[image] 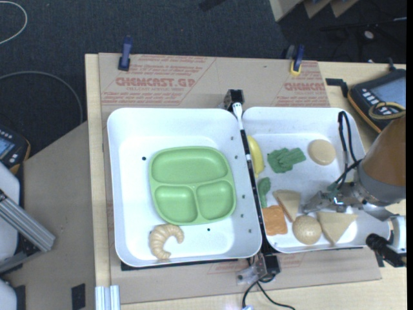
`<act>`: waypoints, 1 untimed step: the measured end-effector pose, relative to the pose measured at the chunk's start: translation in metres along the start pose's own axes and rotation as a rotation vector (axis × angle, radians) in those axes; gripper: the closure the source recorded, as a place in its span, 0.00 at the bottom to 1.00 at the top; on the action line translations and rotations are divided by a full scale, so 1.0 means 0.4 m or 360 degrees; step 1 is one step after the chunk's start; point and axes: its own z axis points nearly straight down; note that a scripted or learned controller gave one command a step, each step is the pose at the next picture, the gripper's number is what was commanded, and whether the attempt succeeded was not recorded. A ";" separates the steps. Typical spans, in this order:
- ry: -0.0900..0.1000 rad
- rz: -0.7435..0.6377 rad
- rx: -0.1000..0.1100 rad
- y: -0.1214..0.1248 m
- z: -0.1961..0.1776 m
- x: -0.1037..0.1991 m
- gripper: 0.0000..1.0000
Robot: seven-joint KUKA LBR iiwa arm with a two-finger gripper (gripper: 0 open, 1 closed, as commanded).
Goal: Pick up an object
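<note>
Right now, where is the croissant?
The croissant lies in the left bin, at its near left corner, just below the green divided plate.

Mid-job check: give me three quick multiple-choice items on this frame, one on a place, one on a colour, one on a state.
1. Where does the tan croissant lie?
A. left bin, near corner
B. right bin
C. on the plate

2. What colour is the three-compartment plastic plate?
A. white
B. pale green
C. orange

3. How does the plate sit?
A. on edge
B. flipped over
C. flat, hollows upward

Answers:
1 A: the croissant rests on the left white bin floor beside the plate.
2 B: the plate is pale green.
3 C: its three compartments face up.
</note>
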 end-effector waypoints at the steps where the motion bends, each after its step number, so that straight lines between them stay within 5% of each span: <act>1: -0.0020 -0.0012 -0.0045 0.201 -0.340 -0.109 0.00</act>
